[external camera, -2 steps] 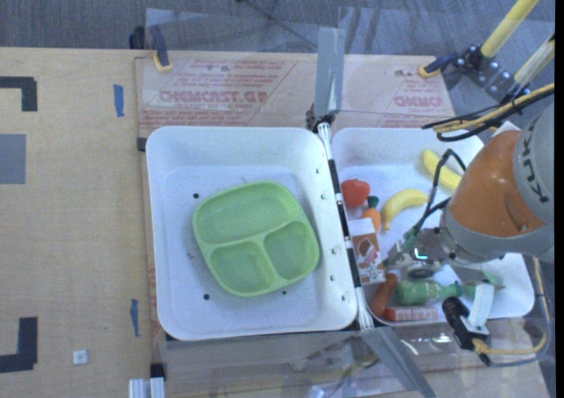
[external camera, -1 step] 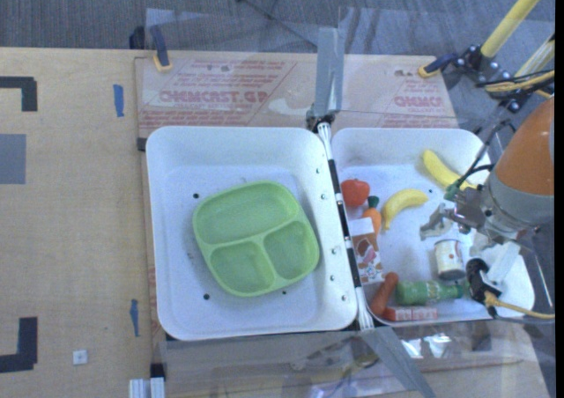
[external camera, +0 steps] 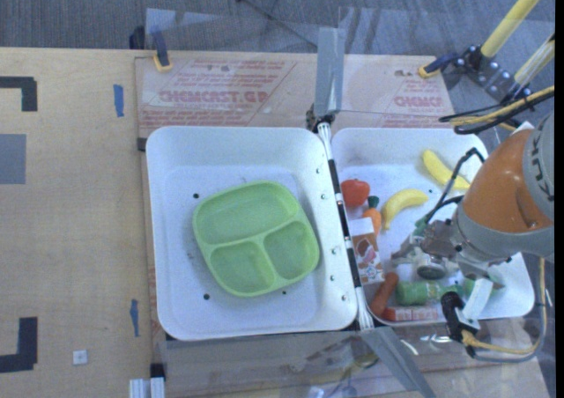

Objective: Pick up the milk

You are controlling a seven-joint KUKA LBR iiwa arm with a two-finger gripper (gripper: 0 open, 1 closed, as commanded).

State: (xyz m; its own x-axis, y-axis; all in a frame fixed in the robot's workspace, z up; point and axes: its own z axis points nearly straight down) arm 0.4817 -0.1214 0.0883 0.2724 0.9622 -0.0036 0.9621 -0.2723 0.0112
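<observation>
Though its opening cannot be told, end effector (external camera: 429,257) just beside milk (external camera: 364,244)

A green plate (external camera: 256,238) lies in the left bin (external camera: 167,176). The gripper (external camera: 421,255) hovers over the right bin (external camera: 388,145), near the milk (external camera: 363,242).

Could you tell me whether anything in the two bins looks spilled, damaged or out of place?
Nothing looks spilled or broken. The milk carton lies on its side against the right bin's left wall, crowded by other toy food, and the green plate sits askew in the left bin.
</observation>
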